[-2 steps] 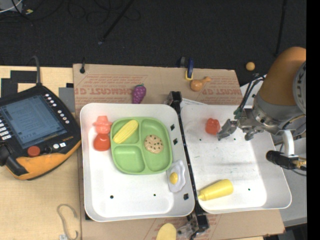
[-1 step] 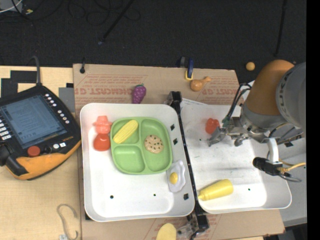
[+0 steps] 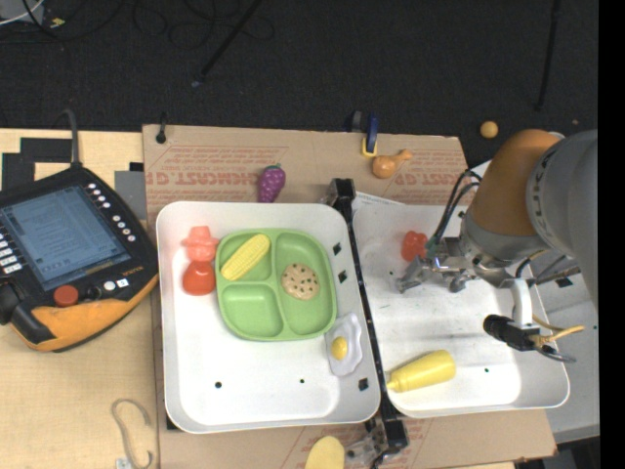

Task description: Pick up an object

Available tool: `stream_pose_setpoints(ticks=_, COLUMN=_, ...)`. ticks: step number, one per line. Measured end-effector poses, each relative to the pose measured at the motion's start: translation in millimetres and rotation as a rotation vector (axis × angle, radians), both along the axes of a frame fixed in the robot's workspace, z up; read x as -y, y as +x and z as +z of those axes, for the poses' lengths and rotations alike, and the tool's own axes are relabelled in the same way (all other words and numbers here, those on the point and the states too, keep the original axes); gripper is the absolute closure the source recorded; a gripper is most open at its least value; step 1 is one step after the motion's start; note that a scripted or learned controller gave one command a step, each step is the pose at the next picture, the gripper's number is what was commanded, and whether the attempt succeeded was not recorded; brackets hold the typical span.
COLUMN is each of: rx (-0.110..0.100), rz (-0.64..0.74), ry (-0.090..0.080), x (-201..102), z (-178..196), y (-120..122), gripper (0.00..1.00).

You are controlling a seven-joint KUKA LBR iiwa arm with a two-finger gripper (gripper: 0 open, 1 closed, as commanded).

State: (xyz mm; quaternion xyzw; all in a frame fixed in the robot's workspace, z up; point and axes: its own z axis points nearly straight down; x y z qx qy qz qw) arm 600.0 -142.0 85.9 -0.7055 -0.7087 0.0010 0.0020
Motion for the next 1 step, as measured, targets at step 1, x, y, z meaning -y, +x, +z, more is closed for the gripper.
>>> stream_pose_setpoints(ticks=1, rx=0.001, rz=-0.003, ry=0.000, x=1.1, z=11.3, y=0.2, gripper=1.00)
